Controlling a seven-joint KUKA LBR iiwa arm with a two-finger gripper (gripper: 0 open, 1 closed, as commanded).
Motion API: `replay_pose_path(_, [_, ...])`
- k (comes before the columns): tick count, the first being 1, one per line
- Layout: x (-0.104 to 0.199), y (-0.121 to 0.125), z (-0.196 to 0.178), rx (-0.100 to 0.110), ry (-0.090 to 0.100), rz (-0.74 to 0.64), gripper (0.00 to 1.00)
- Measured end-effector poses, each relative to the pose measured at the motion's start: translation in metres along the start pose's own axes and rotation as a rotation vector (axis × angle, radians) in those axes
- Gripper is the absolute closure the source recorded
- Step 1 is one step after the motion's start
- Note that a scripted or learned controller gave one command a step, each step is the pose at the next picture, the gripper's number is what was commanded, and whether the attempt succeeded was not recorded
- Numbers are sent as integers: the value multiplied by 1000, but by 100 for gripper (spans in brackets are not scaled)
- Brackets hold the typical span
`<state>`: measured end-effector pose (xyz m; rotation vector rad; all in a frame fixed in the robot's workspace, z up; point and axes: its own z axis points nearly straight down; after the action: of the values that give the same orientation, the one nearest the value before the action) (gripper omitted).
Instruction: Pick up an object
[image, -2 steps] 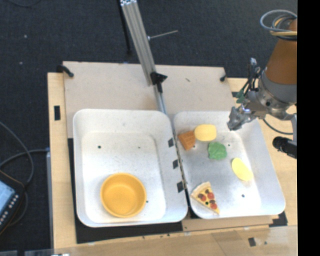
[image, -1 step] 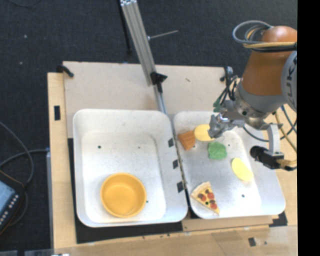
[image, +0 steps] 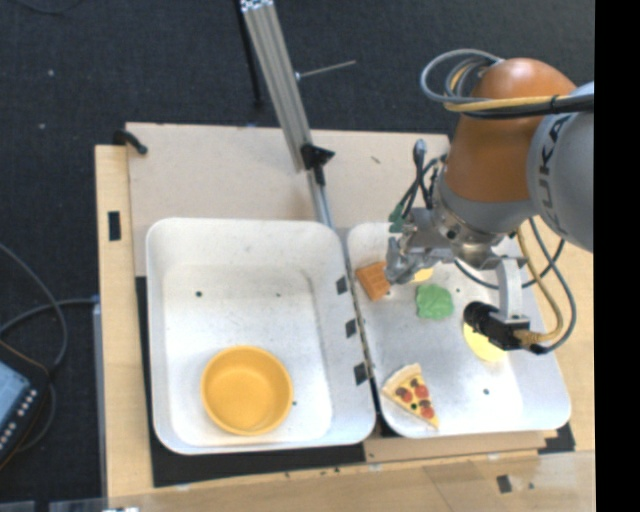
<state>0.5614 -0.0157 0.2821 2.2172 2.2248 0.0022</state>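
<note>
A view from above, looking down at a slant on a wooden counter (image: 200, 180) that carries two shallow white bins side by side.

Nearest the viewer, in the left bin (image: 180, 260), a round yellow bowl (image: 247, 390) sits upright near the front wall. In the right bin (image: 530, 400), a toy pizza slice (image: 411, 392) lies at the front left corner, its point toward the near right.

Further back in the right bin, a yellow item (image: 484, 345) lies at the right, partly covered by a black fitting and cables. Left of it sits a green lump (image: 434, 302). At the bin's left wall, a small orange block (image: 373, 282) rests just beside the divider between the bins.

The pincer (image: 403, 262) hangs low over the far part of the right bin, below the grey arm (image: 570, 180) with its orange band, which reaches in from the right. The orange block lies just to the pincer's near left, very close; the green lump lies to its near right, a little further off. A bit of yellow shows under the wrist. The orange block looks the likeliest target, and its long axis runs roughly near to far. Whether the pincer is released or clenched cannot be told, and nothing is visibly grasped.

On the arm, part of the letters "KU" can be read at the right. No other writing is legible.

Farthest back, a slanted metal rail (image: 285, 90) rises over the counter.
</note>
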Motion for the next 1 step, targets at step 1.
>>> replay_pose_path(1, [39,-8,10,0,0,1,100])
